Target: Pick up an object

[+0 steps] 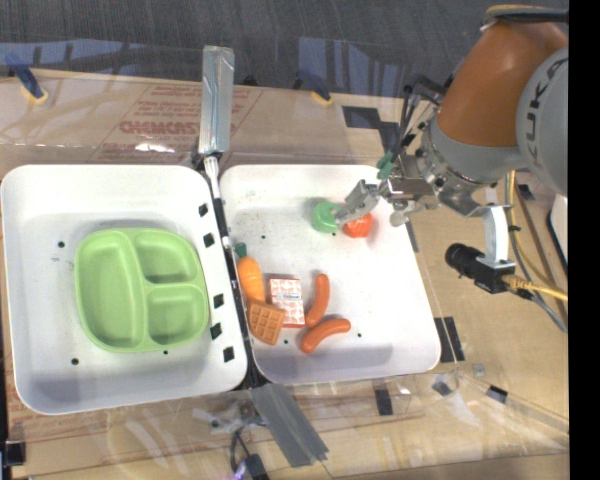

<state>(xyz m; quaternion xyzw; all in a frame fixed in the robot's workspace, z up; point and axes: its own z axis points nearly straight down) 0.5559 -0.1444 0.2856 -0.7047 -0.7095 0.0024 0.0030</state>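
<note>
Sausages (323,330) lie low in the right bin (400,318); the hand (363,200) hovers over a tomato (358,228), grip unclear.

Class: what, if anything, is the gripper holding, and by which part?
It cannot be told. The gripper sits low in the right bin, right by the green toy and red toy.

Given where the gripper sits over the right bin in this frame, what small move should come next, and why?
Probably a short descent onto the green and red toy. The gripper is at the toy's upper right edge in the right bin, and nothing is visibly held. That toy lies apart from the sausages and carrot, so it looks like the easiest target.
</note>
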